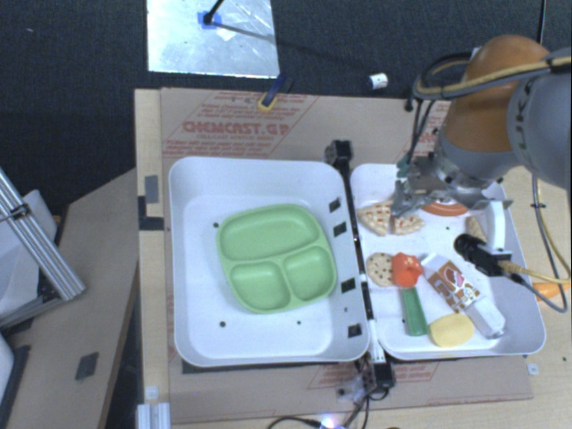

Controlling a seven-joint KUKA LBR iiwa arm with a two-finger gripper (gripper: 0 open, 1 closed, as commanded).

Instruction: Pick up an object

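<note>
White plastic forms the two shallow bins: the left bin (192, 266) lies well to the left of the gripper (407, 195), and the right bin (527, 329) lies under it. Above the gripper the grey arm (500, 105) with its orange band is seen reaching in from the right. A green divided tray (273, 257) is set in the left bin, well apart from the tool. Directly beneath and just left of the gripper a flat pizza slice (389, 219) is found; whether it is touched cannot be told, nor how far the tool is open, and nothing is seen held. Below the gripper, farther off, a wrapped snack bar (460, 291) is laid aslant, with a green stick (413, 311) and a yellow lemon-like piece (452, 331) nearby. A round cookie (380, 268) and a red tomato-like piece (407, 269) rest side by side, touching, between the pizza slice and the stick.
</note>
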